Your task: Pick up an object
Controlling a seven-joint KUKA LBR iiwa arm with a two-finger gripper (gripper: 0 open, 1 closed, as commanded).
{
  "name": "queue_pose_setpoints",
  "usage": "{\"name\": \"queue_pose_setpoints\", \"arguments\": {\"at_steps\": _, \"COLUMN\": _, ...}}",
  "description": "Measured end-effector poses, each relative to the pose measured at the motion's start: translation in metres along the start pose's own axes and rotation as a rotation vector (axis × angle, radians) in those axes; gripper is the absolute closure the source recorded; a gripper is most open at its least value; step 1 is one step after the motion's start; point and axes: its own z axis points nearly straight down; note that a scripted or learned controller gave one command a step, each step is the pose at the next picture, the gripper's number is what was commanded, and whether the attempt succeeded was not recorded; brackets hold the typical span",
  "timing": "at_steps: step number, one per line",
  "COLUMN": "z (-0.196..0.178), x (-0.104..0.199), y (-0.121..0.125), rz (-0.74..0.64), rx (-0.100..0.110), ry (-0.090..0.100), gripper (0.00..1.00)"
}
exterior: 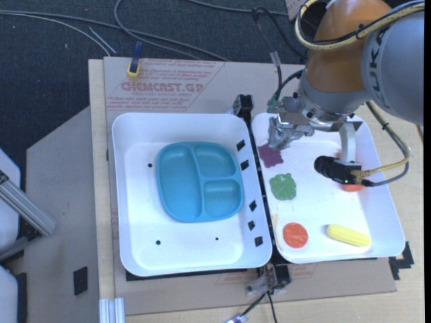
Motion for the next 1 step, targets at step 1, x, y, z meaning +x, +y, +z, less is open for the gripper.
{"name": "queue_pose_setpoints", "arguments": {"at_steps": 1, "z": 0.0003, "x": 0.0463, "y": -0.0155, "rz": 0.0, "rx": 0.0, "ry": 0.0, "gripper": 1.0}}
